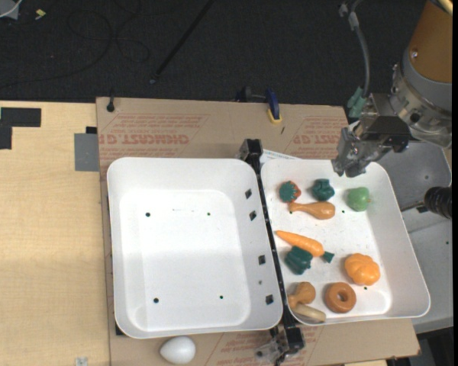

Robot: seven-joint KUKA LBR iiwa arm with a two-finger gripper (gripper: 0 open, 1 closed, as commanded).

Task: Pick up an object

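The right bin (412,280) holds several toy foods. Among them are a green ball (358,198), a teal lump (323,189), a red and green berry (290,191), an orange drumstick (317,210) and a carrot (299,242). Nearer the front lie a second teal piece (298,260), an orange pumpkin (362,269), a brown ring (340,296) and a brown piece (301,292) over a beige one (311,313). My gripper (350,168) hangs open over the bin's far right corner, above and behind the green ball, with nothing between its fingers.
The left bin (130,204) stands beside the right one, with a black divider rail (263,227) between them. A white egg (177,349) lies on the bench in front of the left bin. A blue clamp (273,105) sits at the board's far edge.
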